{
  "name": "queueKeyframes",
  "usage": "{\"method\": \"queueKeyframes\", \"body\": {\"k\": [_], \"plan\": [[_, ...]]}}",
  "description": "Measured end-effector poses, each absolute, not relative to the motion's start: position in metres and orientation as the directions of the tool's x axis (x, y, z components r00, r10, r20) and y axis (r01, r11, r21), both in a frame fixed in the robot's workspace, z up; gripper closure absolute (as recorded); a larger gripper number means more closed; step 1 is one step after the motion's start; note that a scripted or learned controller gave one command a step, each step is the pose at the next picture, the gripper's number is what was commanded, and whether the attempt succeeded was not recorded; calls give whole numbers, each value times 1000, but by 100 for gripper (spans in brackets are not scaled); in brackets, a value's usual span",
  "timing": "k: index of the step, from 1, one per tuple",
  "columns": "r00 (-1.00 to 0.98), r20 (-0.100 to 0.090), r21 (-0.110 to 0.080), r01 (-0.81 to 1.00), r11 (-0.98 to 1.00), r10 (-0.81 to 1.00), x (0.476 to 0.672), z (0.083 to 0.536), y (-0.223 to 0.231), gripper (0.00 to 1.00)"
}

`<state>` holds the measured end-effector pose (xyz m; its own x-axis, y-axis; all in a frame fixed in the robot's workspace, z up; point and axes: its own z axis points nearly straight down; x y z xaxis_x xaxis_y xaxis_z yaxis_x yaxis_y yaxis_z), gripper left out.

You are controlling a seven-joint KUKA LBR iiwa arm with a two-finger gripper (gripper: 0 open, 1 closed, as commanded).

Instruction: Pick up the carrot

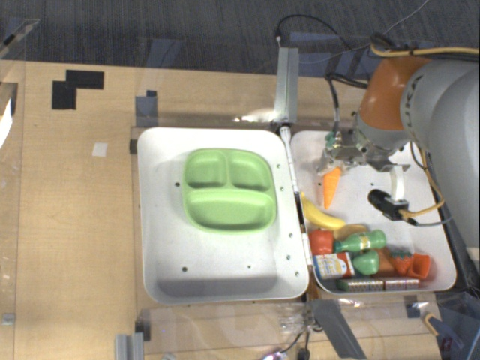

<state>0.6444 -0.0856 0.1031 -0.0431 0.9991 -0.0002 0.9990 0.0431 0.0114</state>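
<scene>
Although the gripper (339, 158) stands directly over the carrot's broad end, the view does not settle how far its jaws are open or whether they grip anything. The carrot (330, 188) is a short, smooth orange cone, broad at one end and tapering to a blunt tip. It is in the far-left part of the right bin (309, 163), near the wall shared with the left bin (161, 261). Its long axis runs nearly up and down the view: the broad end is uppermost, meeting the gripper, and the tip points toward the near edge, leaning slightly left. Just past the tip lies a banana (321, 216). Nearer still is a crowded cluster containing a red item (321, 241), a green bottle (361, 240) and an orange item (417, 265). A green plate (229, 188) sits in the left bin, well apart.
</scene>
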Motion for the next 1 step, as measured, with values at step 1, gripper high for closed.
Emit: {"method": "queueKeyframes", "body": {"k": [1], "plan": [[162,1,5,987,-162,987,642,186,-56,100]]}}
